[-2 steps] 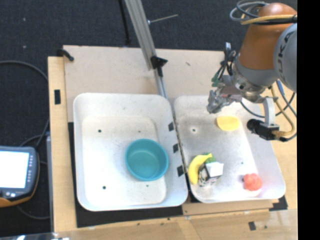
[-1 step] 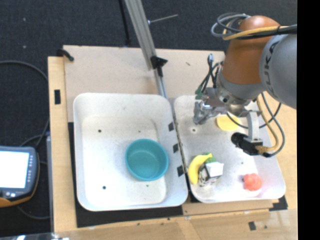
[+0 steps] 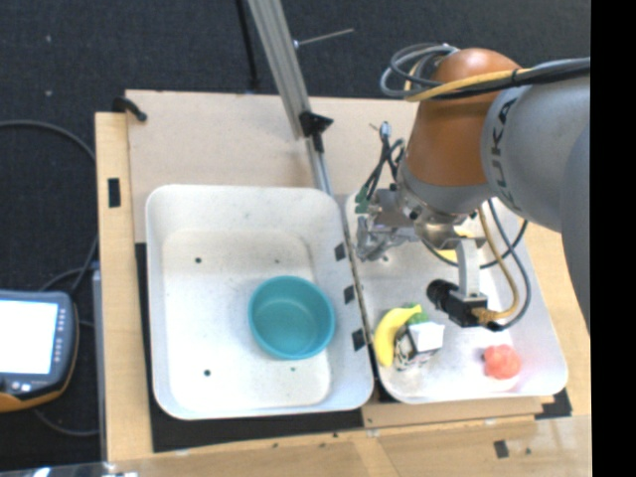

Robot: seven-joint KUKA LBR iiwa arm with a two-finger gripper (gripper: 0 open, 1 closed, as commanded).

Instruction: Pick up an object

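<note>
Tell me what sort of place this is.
Probably a robotics lab test bench: a KUKA arm reaches over two white bins on a board, with loose cables on dark carpet and a handheld control screen beside it.

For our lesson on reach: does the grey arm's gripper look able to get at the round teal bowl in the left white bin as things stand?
Probably yes. The round teal bowl sits alone and open from above in the left white bin. The gripper hangs over the right bin's near edge, just across the dividing walls, with nothing between them.
</note>
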